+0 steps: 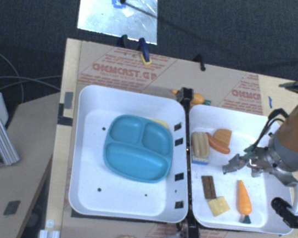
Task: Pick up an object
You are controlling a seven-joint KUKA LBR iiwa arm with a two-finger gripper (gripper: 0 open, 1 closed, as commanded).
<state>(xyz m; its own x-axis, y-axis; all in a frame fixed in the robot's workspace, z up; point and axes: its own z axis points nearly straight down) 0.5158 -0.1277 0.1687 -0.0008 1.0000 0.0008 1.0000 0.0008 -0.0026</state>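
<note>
The right bin holds several toy foods: a carrot, a brown chocolate bar, a yellow cheese wedge, a tan bread piece and an orange-red piece. My gripper hangs over the middle of this bin, left of the arm's wrist. Its fingers point left and look parted, with nothing between them. The carrot lies just below and right of the fingertips, apart from them.
The left bin holds a blue divided plate with a yellow thing peeking behind it. Black clips run along the wall between the bins. A small orange object sits beyond the bins' far edge.
</note>
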